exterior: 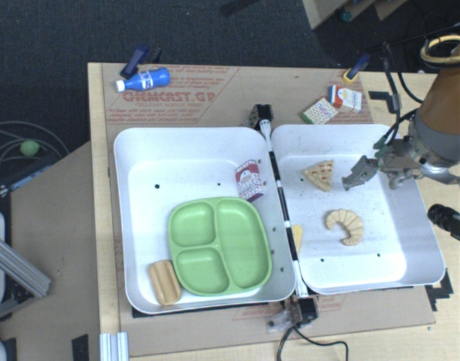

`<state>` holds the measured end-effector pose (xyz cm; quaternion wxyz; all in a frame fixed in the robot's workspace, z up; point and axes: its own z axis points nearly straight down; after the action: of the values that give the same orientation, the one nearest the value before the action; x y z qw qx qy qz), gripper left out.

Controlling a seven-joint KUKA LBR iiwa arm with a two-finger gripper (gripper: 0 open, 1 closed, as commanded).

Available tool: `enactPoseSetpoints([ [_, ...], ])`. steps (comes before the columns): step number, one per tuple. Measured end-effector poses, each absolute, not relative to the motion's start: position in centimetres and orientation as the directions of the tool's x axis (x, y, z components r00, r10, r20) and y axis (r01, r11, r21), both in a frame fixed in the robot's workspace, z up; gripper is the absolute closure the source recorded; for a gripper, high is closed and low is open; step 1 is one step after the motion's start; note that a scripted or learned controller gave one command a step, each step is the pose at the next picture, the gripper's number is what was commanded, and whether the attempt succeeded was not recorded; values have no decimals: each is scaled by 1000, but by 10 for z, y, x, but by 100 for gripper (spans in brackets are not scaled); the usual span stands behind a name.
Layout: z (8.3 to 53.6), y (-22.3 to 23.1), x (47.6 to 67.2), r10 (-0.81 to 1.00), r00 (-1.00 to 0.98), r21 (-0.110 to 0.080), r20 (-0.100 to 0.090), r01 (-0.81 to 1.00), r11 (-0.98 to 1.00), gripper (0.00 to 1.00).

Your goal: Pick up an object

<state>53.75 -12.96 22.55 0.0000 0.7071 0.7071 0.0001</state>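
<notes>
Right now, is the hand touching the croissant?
Apart. Camera view shows bare white bin floor between the hand and the croissant, which lies nearer the camera.

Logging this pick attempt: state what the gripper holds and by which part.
Nothing is held. The gripper hangs over the right bin, with no object between its fingers; the pizza slice and croissant lie apart from it.

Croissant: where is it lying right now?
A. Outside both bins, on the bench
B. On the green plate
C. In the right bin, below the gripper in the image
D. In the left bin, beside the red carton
C: the croissant lies on the floor of the right bin, lower in the image than the gripper and apart from it.
</notes>
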Motion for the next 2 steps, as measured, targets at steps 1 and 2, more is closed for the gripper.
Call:
enactPoseSetpoints([
  [1, 104, -123, 601, 1000, 0, -3, 1, 1000, 0, 0],
  [2, 85, -113, 651, 1000, 0, 1, 0, 1000, 0, 0],
])
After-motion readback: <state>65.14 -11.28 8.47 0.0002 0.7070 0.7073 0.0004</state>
